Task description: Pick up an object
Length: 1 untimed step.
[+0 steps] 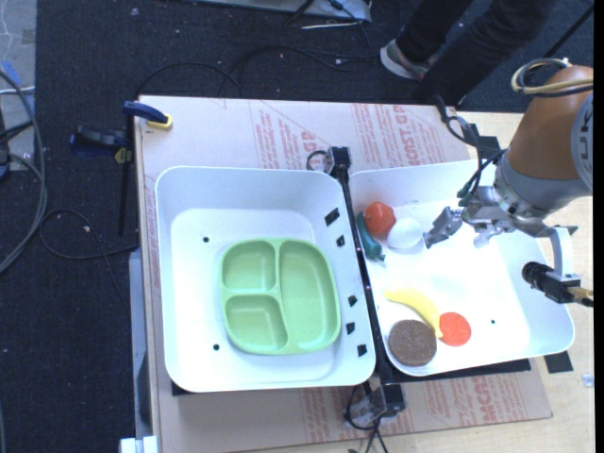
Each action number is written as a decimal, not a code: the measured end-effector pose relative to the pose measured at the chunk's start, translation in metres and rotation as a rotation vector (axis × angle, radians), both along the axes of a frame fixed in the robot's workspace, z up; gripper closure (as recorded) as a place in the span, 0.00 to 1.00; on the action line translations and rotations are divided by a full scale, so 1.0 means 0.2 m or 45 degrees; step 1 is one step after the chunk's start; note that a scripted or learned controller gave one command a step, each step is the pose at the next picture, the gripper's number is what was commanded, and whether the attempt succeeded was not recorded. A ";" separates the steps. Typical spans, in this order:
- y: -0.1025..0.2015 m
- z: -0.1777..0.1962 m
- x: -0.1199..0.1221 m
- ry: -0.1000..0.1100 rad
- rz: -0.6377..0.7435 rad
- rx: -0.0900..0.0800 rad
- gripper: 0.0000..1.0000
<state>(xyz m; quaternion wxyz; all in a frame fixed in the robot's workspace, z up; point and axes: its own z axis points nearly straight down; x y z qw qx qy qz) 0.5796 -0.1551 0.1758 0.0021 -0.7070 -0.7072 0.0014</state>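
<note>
The approach is judged under way: the gripper (pixel 437 231) (finger state cannot be told) is poised at three o'clock of the white object (pixel 406 235); a descent is needed.

right bin (pixel 528 333): centre floor bare | tomato (pixel 379 218), banana (pixel 415 305) crowd left wall
</note>
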 end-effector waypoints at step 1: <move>-0.02 -0.31 -0.02 0.001 -0.001 0.000 0.00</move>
